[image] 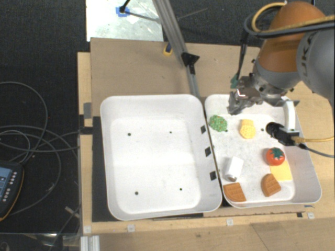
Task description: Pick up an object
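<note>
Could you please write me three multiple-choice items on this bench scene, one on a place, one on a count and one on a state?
1. Which bin holds the toy foods?
A. the left bin
B. the right bin
C. both bins

2. How many red items lie among them?
A. one
B. two
C. three

3. How does the gripper stand to the green item?
A. it holds it up over the left bin
B. it rests on the bench in front of the bins
C. it hangs over the right bin's far part, apart from it

Key: 1 B, all lie in the right bin. 2 A, just the tomato. 3 C, the gripper is up and right of the green item.
</note>
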Action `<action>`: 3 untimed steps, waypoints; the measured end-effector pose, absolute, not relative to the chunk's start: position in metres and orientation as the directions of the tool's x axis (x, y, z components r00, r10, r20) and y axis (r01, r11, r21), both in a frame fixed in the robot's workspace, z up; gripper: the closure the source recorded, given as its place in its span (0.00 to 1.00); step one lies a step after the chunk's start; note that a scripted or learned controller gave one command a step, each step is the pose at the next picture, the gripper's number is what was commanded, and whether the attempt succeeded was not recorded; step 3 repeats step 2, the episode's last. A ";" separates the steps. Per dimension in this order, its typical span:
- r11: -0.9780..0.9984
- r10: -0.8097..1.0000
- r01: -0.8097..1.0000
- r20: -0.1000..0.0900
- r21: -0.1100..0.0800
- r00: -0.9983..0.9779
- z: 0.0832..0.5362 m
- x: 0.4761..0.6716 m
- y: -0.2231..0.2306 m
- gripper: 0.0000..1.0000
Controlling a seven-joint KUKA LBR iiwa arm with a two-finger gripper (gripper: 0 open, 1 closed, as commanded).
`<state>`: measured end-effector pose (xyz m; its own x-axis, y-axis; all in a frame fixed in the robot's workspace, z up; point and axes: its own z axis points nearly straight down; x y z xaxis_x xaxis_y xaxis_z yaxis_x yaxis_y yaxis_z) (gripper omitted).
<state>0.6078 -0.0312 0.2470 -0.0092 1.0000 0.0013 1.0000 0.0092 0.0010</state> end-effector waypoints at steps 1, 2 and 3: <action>0.011 1.000 1.000 0.002 0.002 -0.011 0.253 0.612 0.019 1.00; 0.011 1.000 1.000 0.003 0.003 -0.011 0.247 0.625 0.081 1.00; 0.011 1.000 1.000 0.003 0.003 -0.011 0.247 0.625 0.081 1.00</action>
